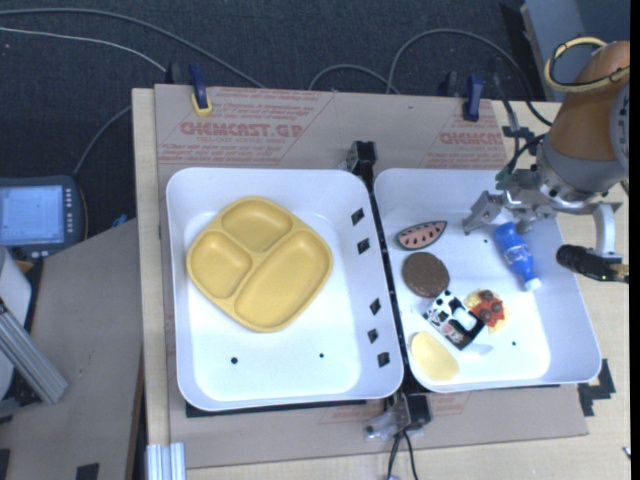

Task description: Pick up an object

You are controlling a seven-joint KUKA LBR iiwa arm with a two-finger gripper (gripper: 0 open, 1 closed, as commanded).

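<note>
The right bin point(560, 353) holds several small objects. A blue bottle point(518, 255) lies tilted near its right side. My gripper point(503, 215) hangs just above the bottle's upper end, at the bin's back right. Its fingers point(480, 218) are spread open with nothing held between them. Left of the bottle lie a watermelon slice toy point(422, 234) and a round brown cookie point(426, 273). Nearer the front are a black-and-white toy point(452, 318), a red and orange toy point(487, 308) and a pale yellow piece point(433, 356).
The left bin point(200, 368) bears a yellow divided plate point(260, 263). A black divider with clips point(372, 268) runs between the bins. The grey arm with its orange band point(590, 108) reaches in over the right bin's back right corner. Cables point(440, 48) lie behind the bench.
</note>
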